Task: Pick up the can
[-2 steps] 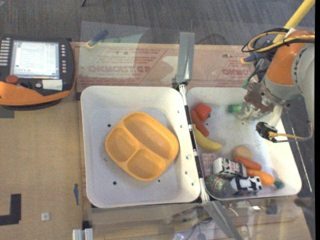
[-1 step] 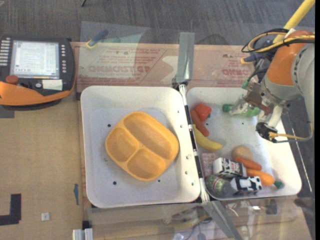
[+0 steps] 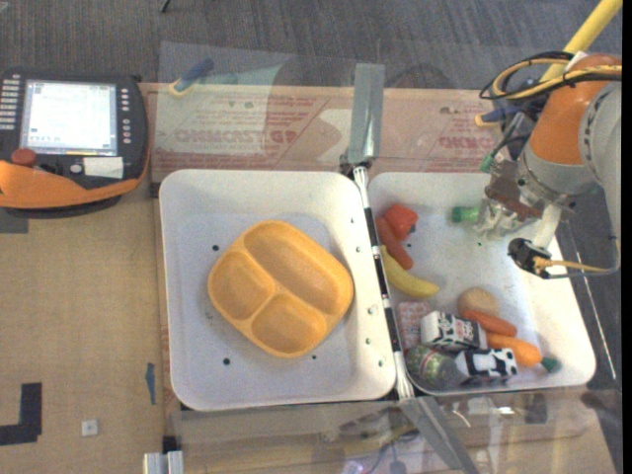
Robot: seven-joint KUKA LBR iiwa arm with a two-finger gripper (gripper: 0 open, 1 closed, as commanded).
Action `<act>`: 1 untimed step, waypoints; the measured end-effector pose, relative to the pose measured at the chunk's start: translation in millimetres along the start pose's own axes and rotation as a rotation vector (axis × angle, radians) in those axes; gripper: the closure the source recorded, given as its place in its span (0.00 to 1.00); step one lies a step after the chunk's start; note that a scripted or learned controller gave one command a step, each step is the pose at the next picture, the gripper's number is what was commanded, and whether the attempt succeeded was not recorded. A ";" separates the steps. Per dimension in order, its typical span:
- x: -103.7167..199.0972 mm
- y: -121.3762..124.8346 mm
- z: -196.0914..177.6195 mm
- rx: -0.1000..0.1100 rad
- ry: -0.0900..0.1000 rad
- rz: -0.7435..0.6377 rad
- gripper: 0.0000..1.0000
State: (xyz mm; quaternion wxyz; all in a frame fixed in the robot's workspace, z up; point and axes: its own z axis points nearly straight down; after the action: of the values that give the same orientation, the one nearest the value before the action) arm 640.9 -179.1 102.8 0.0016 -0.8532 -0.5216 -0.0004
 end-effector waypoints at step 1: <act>0.0 0.0 0.1 0.000 0.000 0.000 0.00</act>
State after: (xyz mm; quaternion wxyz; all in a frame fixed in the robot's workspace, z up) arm 640.8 -179.1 102.7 0.0016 -0.8531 -0.5217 -0.0003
